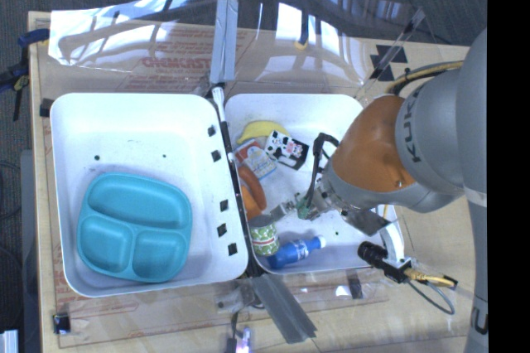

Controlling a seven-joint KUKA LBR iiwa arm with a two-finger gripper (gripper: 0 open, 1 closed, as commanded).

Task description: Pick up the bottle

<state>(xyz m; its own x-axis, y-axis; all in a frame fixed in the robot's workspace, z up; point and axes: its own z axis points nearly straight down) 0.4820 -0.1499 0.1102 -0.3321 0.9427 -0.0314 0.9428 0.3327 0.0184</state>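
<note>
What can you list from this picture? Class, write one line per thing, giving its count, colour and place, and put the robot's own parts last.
bins: 2, white, side by side on the bench
tray: 1, teal, three compartments, in the left bin's near part
bottle: 1, blue with a white cap end, lying on its side near the right bin's front edge
cup: 1, green-and-white patterned, in the right bin next to the divider, left of the bottle
yellow object: 1, yellow, at the right bin's far end
small packet: 1, black and white, right of the yellow object
orange object: 1, orange, along the divider in the right bin
arm: 1, grey with an orange band, over the right bin
gripper: 1, dark, above the bottle
</note>
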